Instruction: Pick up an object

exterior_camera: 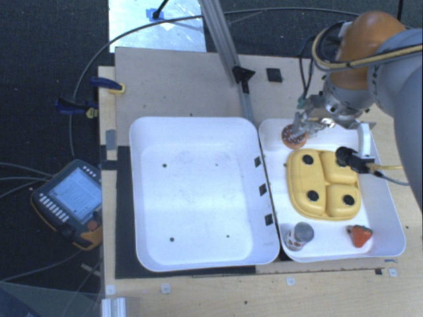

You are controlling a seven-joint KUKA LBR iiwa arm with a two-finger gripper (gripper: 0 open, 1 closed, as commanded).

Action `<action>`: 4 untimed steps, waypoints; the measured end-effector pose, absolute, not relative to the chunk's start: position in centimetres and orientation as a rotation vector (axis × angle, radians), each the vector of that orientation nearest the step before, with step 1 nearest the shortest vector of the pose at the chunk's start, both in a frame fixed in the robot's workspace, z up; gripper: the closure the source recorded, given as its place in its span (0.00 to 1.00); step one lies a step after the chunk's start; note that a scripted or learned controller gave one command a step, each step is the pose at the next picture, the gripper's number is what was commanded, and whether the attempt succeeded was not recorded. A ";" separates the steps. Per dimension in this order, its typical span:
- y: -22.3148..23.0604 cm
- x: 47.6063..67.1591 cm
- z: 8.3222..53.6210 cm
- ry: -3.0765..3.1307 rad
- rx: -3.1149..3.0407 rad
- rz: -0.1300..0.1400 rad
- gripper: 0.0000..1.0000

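In the right bin (390, 207) lies a yellow moulded block (322, 183) with round dimples. A small round brown and white thing (291, 138) sits at the bin's far left corner. My gripper (301, 125) hangs right over that round thing, touching or nearly touching its top. A small grey-topped cup (299, 234) stands at the near left of this bin. A red strawberry-like toy (360, 235) lies at the near right.
The left bin (145, 144) sits beside the right one, joined at a hinged edge with black clips (263, 189). A metal pole (221, 32) slants over the bench's back. A teach pendant (69, 200) lies off the bench at left.
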State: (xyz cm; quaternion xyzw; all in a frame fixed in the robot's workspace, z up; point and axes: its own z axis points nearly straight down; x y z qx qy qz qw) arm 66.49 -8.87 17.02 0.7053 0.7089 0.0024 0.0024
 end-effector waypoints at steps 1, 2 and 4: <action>-9.6 66.1 22.1 2.220 2.214 0.007 1.00; -9.6 66.2 23.7 2.224 2.215 0.005 1.00; 1.1 63.3 21.9 2.234 2.211 0.003 1.00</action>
